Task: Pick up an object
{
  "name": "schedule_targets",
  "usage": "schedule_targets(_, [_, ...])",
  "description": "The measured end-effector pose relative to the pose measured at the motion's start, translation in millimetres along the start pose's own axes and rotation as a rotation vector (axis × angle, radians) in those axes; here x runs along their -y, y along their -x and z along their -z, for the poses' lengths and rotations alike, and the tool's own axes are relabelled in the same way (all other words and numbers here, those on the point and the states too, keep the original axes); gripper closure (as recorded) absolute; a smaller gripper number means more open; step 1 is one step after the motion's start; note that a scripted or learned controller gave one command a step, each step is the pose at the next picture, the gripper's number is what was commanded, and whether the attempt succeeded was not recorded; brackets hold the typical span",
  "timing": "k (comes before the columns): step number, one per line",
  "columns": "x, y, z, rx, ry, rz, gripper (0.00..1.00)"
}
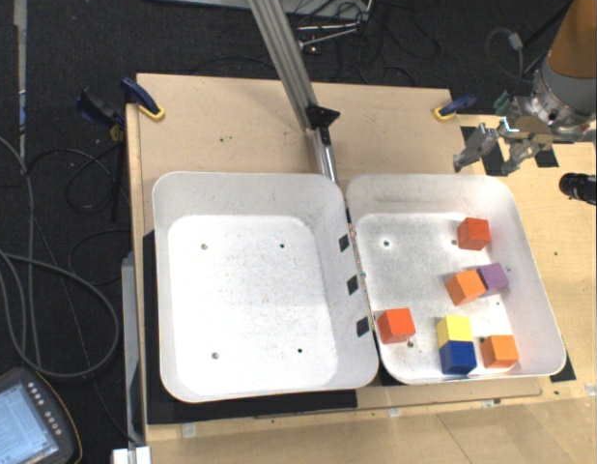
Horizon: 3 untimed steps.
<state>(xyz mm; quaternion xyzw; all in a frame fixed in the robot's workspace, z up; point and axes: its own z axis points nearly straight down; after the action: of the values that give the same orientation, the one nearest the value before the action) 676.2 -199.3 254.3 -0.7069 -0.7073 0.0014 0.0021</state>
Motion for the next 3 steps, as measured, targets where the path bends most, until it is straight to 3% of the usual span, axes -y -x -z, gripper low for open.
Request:
schedule_targets(1, [0,-1,3,0.001,0.003,0.002,0.00])
schedule_targets(3, [-1,-9,-85,0.001,0.001,0.003,0.00])
